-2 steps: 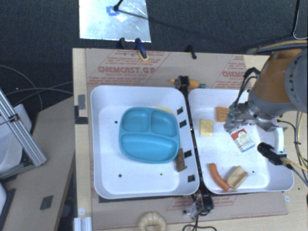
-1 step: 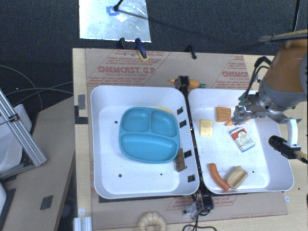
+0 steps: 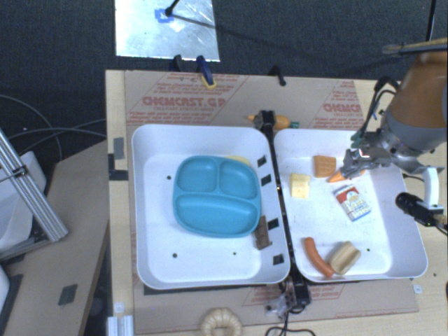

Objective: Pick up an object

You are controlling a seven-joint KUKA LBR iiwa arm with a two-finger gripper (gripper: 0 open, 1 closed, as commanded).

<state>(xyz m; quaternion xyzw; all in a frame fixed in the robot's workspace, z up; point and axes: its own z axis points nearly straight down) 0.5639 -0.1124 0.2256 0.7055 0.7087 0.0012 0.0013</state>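
Dark blue-grey carpet floor [image 3: 56, 40], shiny silver sheet [image 3: 166, 18] lying on it up top. Tan wooden tabletop [image 3: 77, 187] left, aluminium extrusion frame [image 3: 28, 194] on it. Black cables [image 3: 42, 128] trailing.

the arm [image 3: 420, 96] runs off the right edge, and its gripper [image 3: 355, 161] hides part of an orange piece [image 3: 337, 176].

bench [image 3: 315, 93] w/ 2 white bins [image 3: 150, 208] [image 3: 409, 250] side by side

Two white bins [image 3: 150, 208]; one blue plate [image 3: 215, 196]; one sausage [image 3: 317, 256]; one carton [image 3: 353, 203].
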